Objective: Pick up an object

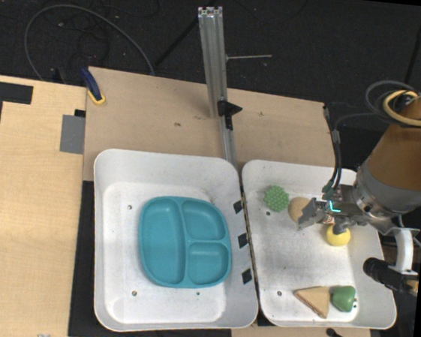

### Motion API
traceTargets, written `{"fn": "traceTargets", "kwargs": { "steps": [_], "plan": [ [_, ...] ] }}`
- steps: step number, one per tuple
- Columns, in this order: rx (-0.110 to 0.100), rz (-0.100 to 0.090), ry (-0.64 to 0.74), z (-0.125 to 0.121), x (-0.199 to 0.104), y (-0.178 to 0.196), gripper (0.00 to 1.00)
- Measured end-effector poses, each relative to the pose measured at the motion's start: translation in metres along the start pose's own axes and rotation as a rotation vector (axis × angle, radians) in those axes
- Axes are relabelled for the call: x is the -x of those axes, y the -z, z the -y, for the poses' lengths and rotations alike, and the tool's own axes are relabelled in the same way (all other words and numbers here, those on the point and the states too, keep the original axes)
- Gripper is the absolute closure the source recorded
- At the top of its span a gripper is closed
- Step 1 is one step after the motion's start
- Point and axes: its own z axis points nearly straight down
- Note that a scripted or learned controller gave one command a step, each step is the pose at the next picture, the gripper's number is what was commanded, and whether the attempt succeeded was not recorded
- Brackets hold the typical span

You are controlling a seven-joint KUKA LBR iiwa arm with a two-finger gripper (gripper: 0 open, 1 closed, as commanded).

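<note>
The objects open to picking are gathered in the right-hand white bin: a green, bumpy, ball-like piece is seen near the bin's far left part, a small tan rounded piece lies just beside it on its right, a yellow round piece sits further right, and near the front edge a tan wedge is found touching a green rounded piece. The pincer is placed low over the bin, between the tan rounded piece and the yellow one, with a small cyan light seen on its body; how far it is opened cannot be told from this slanted view, and nothing can be made out between its tips. The yellow piece is partly covered by the wrist above it, so contact with it cannot be judged. The arm, grey with its orange band, is brought in from the right and hangs over the bin's right rim. In the left-hand white bin a teal divided tray with three compartments is laid flat near the middle. Both bins are carried side by side on the worktop, and a slim metal post is mounted upright behind them, leaning slightly in the view.
</note>
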Motion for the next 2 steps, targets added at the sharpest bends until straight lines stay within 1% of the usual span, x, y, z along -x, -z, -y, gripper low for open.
{"fn": "traceTargets", "kwargs": {
  "steps": [1, 2],
  "plan": [
    [0.001, 0.000, 0.000, 0.000, 0.000, 0.000, 0.00],
    [-0.007, -0.002, -0.001, -0.003, 0.008, -0.058, 0.00]
  ]
}}
